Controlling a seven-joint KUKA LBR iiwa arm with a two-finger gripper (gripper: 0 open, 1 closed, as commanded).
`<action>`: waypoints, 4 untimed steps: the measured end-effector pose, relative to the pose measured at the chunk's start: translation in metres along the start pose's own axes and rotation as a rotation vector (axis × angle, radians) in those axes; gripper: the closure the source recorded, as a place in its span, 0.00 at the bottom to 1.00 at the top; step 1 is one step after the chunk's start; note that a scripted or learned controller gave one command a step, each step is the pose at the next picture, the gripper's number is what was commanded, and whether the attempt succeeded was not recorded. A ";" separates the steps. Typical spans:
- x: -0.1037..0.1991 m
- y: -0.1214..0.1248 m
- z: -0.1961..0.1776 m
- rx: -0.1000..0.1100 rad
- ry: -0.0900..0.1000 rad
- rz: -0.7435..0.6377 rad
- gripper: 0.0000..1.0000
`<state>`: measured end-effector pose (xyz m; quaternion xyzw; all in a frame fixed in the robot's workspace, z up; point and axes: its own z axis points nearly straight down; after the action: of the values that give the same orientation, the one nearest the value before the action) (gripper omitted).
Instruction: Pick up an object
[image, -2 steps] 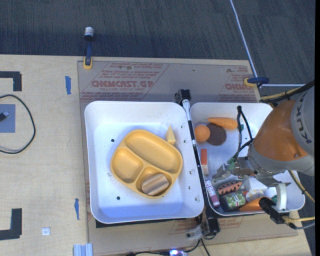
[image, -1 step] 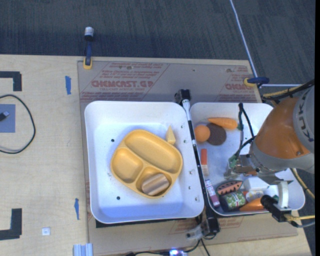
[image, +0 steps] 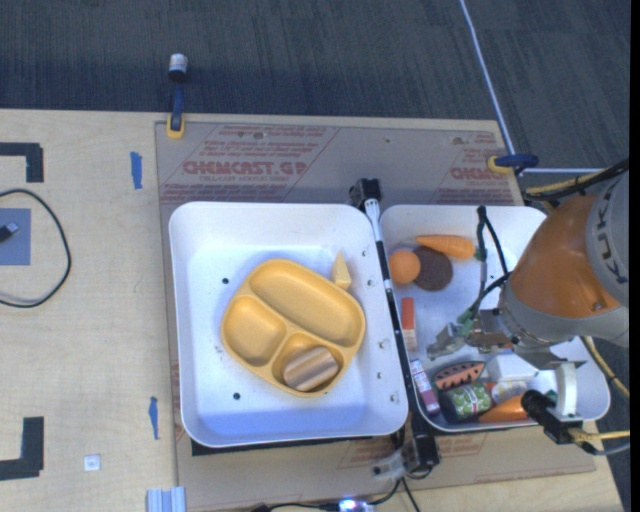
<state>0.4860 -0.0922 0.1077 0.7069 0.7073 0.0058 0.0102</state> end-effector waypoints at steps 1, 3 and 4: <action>0.001 -0.004 0.021 0.011 0.004 -0.002 0.00; 0.000 -0.002 0.010 0.007 0.002 -0.001 0.00; 0.000 0.000 0.000 0.002 0.001 -0.001 1.00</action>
<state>0.4856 -0.0918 0.1077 0.7064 0.7077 0.0052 0.0091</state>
